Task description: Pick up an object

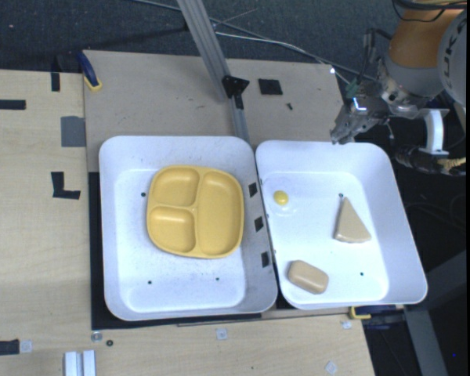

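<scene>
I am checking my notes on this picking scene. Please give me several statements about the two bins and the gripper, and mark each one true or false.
1. The yellow divided plate lies in the left bin. True.
2. The right bin holds three things. True: a small yellow piece, a tan wedge and a tan oval block.
3. The gripper hangs over the plate. False: it is at the right bin's far edge.
4. The wedge rests on the oval block. False: they lie apart.

Yellow divided plate (196, 211), yellow ball (280, 198), tan wedge (350, 223), tan block (307, 276), white bins (113, 210).
</scene>
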`<state>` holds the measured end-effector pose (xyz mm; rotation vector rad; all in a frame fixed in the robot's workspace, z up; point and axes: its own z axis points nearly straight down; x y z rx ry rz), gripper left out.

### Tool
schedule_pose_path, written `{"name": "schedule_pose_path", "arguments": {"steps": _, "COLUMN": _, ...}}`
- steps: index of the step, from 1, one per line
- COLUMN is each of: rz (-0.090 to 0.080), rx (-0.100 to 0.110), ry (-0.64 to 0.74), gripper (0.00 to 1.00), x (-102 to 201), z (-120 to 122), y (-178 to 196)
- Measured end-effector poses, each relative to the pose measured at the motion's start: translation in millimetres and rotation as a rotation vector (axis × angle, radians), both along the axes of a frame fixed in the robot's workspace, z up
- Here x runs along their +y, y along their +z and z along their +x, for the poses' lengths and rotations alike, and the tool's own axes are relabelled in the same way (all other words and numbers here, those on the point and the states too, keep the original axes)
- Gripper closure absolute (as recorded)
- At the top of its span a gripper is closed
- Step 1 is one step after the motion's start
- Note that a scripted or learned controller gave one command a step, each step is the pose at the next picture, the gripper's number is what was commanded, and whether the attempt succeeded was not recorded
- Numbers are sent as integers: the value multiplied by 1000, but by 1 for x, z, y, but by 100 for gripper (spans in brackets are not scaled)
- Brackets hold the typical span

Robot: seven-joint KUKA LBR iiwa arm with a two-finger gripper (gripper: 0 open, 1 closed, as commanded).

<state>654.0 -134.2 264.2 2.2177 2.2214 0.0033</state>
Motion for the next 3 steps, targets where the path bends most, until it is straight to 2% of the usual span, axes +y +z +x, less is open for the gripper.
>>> {"name": "schedule_pose_path", "arguments": {"steps": 1, "rz": 2, "rx": 5, "ry": 5, "gripper": 100, "x": 56, "z": -4, "y": 1}}
{"name": "schedule_pose_path", "arguments": {"steps": 3, "rz": 1, "rx": 7, "ry": 5, "gripper": 100, "x": 179, "z": -31, "y": -9}}
